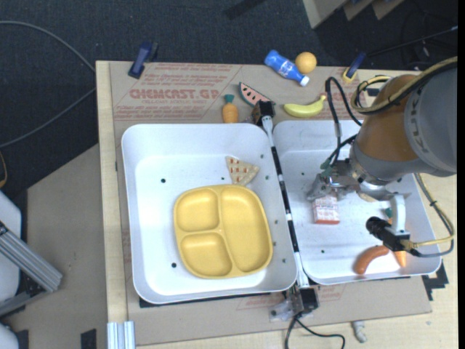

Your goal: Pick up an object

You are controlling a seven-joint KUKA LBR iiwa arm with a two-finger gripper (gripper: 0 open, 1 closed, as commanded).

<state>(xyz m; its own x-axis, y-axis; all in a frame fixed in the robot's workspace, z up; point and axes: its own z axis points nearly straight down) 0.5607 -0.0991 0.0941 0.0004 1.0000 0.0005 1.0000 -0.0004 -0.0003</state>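
Camera view: we find the tool (325, 184) low in the right bin (305, 140), directly above a small red-and-white packet (326, 211) near that bin's centre; its grip state we cannot tell. We judge a missed pick likely, because the packet lies flat.

Arm (418, 126) enters from right, orange band above wrist, bent down toward the centre. Gripper (325, 186) pointed left and low. Finger state not discernible at this angle.

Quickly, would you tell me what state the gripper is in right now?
Gripper: low in the right bin, just above the small red-and-white packet; open or shut cannot be told.
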